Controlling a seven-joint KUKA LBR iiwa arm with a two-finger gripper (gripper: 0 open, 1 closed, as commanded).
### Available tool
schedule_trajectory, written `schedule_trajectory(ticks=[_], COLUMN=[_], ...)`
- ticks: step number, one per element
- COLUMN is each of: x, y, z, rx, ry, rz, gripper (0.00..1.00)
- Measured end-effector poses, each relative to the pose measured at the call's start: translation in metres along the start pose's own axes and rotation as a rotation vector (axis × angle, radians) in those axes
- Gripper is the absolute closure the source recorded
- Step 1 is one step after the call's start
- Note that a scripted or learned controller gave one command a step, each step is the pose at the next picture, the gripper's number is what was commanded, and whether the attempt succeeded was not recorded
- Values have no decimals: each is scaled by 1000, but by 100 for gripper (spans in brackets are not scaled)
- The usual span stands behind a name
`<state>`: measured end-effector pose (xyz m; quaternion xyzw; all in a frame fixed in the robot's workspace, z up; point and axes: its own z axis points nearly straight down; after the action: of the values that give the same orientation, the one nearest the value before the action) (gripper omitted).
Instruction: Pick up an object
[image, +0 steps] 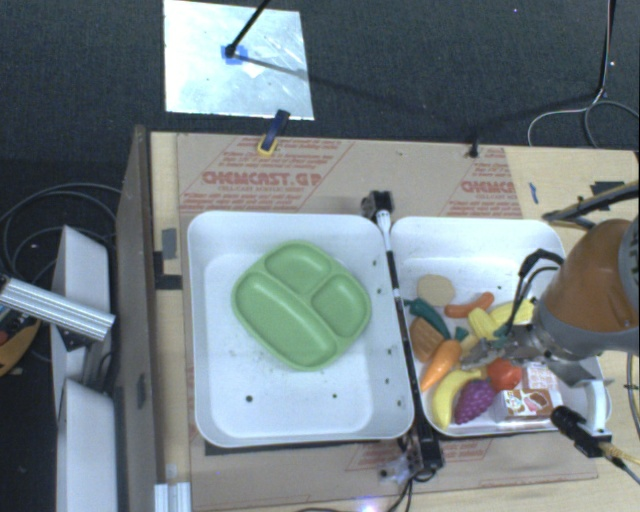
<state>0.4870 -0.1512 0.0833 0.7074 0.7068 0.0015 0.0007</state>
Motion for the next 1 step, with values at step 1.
schedule_trajectory(ticks=[1], x=[-27], y=[79], z=[-84], rx=[-13], ry=[-7], rz=[-7], gripper=[0])
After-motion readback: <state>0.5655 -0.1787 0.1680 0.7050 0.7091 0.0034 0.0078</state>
